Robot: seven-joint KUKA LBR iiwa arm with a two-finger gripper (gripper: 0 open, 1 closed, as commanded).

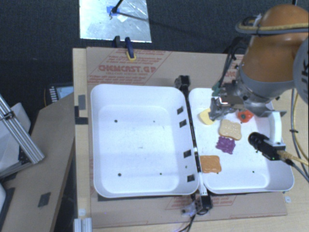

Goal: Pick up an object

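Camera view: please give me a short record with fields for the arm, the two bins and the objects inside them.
arm: grey arm with an orange band, reaching in from the right
gripper: gripper low over the right white bin, beside the pale yellow piece
right bin contents: pale yellow piece, tan toast-shaped slice, purple lumpy piece, orange flat slice, small red round object
left bin: left white bin, bare white floor
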